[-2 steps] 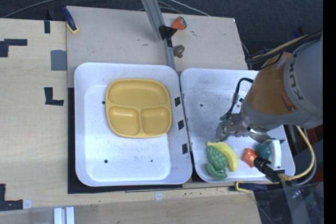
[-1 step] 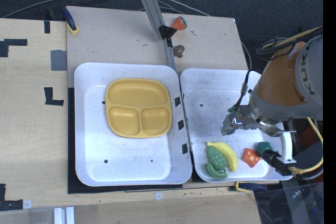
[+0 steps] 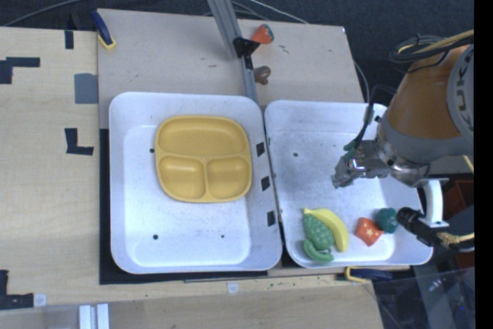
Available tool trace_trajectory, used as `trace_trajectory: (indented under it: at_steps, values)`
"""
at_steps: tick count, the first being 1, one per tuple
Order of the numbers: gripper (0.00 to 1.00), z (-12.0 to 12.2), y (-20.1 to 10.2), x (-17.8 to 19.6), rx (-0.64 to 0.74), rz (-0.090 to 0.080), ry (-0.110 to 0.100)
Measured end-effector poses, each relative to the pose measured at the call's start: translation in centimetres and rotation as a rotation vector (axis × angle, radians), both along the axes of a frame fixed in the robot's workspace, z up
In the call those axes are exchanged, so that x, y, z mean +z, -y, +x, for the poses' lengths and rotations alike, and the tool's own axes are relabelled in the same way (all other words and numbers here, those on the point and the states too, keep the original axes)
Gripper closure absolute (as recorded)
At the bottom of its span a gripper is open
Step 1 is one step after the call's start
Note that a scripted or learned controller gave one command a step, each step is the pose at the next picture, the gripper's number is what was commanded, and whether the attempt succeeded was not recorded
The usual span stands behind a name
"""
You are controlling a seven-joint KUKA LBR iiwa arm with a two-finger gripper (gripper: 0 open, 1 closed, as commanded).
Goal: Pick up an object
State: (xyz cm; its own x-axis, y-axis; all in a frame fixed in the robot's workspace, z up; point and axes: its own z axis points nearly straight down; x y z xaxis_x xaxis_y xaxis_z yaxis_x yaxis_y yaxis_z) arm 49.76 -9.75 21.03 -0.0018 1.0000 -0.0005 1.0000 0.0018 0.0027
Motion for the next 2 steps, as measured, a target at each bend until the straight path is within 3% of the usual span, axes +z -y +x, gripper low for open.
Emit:
trace_trajectory:
  at_steps: [1, 2]
  values:
    - [1.0, 0.1, 0.0, 2.2, 0.0, 0.0, -0.002]
    - [1.0, 3.1, -3.6, 1.6, 0.004, 0.002, -0.004]
